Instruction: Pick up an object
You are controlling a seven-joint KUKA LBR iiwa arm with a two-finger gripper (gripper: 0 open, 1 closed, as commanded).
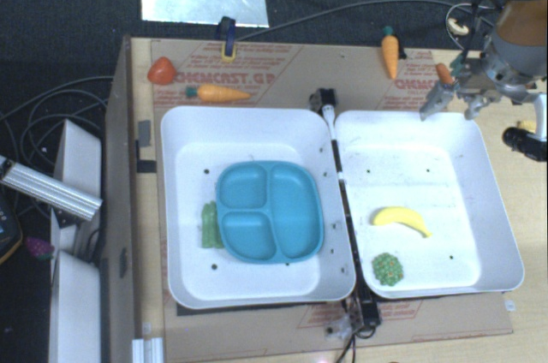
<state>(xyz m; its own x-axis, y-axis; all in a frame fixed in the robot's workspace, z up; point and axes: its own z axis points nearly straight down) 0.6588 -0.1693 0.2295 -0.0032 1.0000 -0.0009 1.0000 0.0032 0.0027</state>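
Broccoli (388, 269) lies nearest, at the front of the right bin (492, 207), with a banana (402, 220) just behind it. Left bin (184, 181): a blue divided plate (269, 211) sits centred, a green piece (210, 225) touching its left edge. Behind the bins, on the cardboard: a tomato (161, 71), a carrot (219, 93), and a second carrot (390, 55) (upright in view). Gripper (451, 104) hangs above the right bin's back rim, fingers spread, nothing between them, well apart from banana and broccoli.
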